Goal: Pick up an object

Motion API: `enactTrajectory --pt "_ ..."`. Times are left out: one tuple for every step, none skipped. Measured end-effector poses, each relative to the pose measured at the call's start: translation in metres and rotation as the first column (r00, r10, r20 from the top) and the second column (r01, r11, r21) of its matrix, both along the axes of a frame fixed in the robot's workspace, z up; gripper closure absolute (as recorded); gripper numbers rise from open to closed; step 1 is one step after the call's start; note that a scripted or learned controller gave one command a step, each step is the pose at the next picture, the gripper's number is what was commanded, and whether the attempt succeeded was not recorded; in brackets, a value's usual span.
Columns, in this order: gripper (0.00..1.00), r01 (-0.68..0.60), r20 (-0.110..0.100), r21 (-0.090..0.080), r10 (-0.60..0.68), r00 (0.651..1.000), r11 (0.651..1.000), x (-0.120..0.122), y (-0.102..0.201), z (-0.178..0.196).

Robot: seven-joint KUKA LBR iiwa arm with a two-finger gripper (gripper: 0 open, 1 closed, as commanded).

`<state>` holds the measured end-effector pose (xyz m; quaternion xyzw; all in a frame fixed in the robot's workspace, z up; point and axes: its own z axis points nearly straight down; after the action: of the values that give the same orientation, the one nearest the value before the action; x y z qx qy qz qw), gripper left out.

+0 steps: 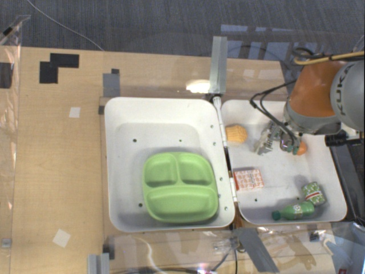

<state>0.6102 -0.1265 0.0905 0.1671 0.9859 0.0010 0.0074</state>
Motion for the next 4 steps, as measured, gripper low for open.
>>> enactTrajectory --pt "1.00 0.196 0.001 0.005 -0.196 0.981 0.981 0.016 0.075 0.100" --pt "1.00 -0.055 -0.003 0.000 0.055 0.998 0.998 -0.111 0.091 0.166" --pt "1.00 -0.578 -0.005 -0.006 0.578 0.816 0.816 -0.121 0.098 0.189" --pt "1.00 -0.865 -0.011 -0.003 0.865 0.502 0.502 -0.110 0.081 0.128"
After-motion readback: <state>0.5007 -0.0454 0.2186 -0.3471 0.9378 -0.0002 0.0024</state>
